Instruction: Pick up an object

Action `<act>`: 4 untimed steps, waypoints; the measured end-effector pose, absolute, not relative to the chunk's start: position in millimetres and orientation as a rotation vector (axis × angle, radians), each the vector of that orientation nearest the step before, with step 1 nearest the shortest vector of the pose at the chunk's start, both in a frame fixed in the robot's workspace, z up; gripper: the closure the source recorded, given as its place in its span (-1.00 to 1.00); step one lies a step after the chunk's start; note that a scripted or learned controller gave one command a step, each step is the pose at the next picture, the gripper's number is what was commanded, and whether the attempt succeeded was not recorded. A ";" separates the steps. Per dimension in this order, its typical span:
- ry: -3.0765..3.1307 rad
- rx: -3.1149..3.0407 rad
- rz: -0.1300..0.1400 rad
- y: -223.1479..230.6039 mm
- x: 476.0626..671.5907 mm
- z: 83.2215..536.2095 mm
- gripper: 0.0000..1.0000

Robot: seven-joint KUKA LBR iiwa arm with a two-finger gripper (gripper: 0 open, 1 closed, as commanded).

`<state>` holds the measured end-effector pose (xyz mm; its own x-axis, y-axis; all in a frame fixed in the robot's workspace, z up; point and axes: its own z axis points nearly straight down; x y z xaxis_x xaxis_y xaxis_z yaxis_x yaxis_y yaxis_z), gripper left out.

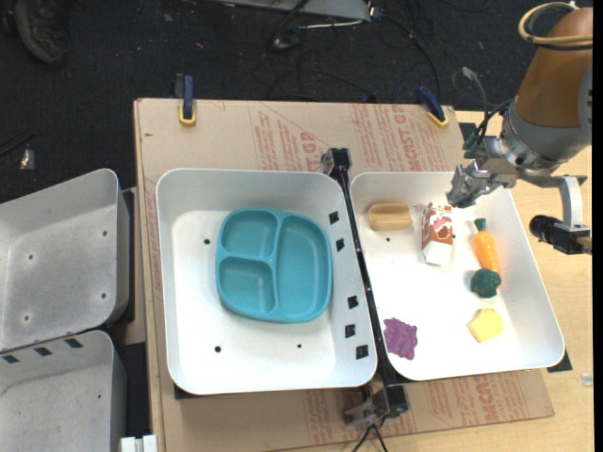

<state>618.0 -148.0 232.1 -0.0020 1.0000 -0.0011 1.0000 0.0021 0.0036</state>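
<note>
While the claw (464, 188) hung just above the carton (438, 234) in the right bin (537, 347), I could not tell if it was wide or narrow. Beside the carton lay a carrot (485, 250). That carton looked light and stiff; its flat sides seemed best to pinch.

I see the hand (464, 188) low over the right bin's (537, 342) far edge, just beside the small carton (438, 233). Around the carton lie a tan bread roll (389, 217), a carrot (485, 250), a green broccoli piece (485, 282), a yellow block (486, 325) and purple grapes (400, 336). The left bin (184, 347) carries a teal divided plate (275, 265).
</note>
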 end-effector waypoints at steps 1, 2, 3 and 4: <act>2.227 2.213 0.002 -92.0 632.9 237.3 1.00; 2.229 2.215 0.000 -41.1 640.9 226.4 1.00; 2.228 2.213 0.002 17.8 648.9 220.0 1.00; 2.228 2.214 0.001 68.4 650.1 213.8 1.00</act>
